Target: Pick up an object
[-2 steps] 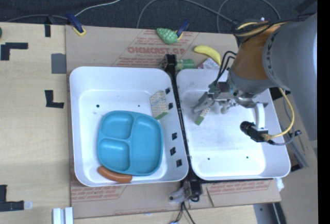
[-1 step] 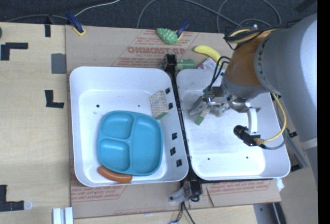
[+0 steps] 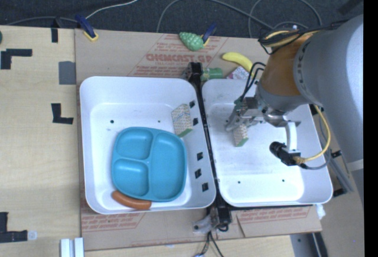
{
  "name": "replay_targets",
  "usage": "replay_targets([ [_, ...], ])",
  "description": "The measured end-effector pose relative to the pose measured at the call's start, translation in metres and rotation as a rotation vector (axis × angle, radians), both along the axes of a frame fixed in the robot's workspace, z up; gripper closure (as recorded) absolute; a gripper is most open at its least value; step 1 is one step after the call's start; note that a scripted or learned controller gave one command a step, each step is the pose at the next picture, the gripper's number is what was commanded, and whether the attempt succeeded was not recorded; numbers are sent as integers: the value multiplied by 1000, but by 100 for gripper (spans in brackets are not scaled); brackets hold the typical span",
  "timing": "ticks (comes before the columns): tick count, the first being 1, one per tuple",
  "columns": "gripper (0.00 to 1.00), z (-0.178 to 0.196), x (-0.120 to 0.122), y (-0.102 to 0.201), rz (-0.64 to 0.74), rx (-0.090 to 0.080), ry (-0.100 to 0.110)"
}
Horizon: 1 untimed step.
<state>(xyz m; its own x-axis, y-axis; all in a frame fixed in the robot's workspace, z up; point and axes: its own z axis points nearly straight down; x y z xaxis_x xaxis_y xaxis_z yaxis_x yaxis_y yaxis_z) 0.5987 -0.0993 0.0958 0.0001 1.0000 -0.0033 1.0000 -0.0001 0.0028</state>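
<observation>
My gripper [image 3: 238,124] hangs over the left half of the right bin [image 3: 266,185], pointing down. A small beige and green sponge block [image 3: 240,137] lies right below its tip, touching or nearly touching it. In the left bin [image 3: 97,108], a second beige and green sponge [image 3: 182,118] leans near the right wall. A blue divided plate [image 3: 147,162] fills that bin's middle. An orange sausage [image 3: 131,200] lies at the plate's front edge.
Behind the bins lie a yellow banana [image 3: 237,60] and a green knobbly toy [image 3: 192,41]. Two blue clips [image 3: 87,28] hold the cardboard's back edge. Cables loop across the dark floor behind. The arm's grey body [image 3: 331,84] covers the right bin's right side.
</observation>
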Motion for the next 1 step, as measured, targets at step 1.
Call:
replay_targets([
  [1,100,89,-15,64,2,4,3],
])
